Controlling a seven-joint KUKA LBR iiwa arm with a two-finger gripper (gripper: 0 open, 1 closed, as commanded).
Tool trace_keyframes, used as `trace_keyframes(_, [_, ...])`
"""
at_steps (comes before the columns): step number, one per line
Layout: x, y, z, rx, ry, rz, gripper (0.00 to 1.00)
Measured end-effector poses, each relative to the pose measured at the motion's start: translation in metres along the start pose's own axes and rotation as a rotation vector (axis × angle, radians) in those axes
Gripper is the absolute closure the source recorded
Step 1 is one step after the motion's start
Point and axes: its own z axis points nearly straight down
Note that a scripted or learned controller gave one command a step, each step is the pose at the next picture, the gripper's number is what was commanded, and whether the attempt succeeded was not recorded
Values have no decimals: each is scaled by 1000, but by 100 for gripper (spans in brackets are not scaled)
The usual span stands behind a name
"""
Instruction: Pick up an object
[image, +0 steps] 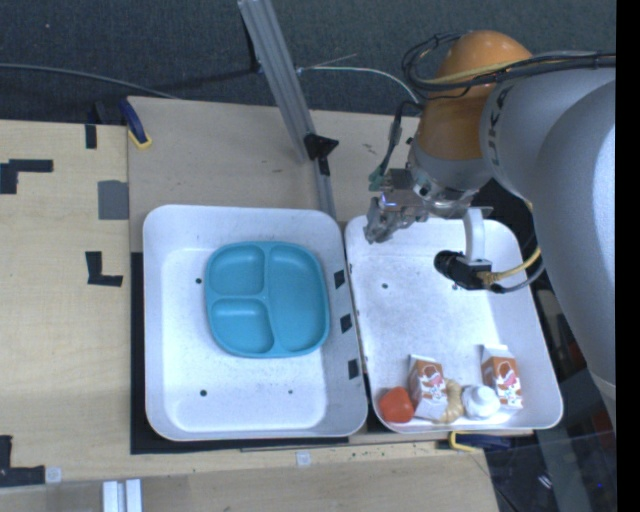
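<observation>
Bins: two shallow white bins are seen side by side on the bench, the left bin (170, 300) and the right bin (420, 300).
Left bin contents: one blue divided plate (267, 298) with three compartments is placed near the middle of the floor.
Right bin contents: five small items are grouped along the near edge.
Cartons: two small cartons are counted, one carton (429, 387) just right of the red item and a second carton (502, 376) near the right wall. Red and white printing is visible on both; no text can be read.
Red item: one round red object (397, 405) is located at the near left corner.
Other items: one pale tan piece (455, 400) and one white rounded object (482, 402) are set between the two cartons; their type cannot be determined.
Gripper: the gripper (378, 230) is positioned over the far left corner of the right bin, well apart from the grouped items.
Finger state: cannot be determined; nothing is seen between the fingers.
Labels and brands: none legible anywhere.
</observation>
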Motion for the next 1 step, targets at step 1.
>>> trace_keyframes(1, [50, 14, -13, -2, -1, 1, 100])
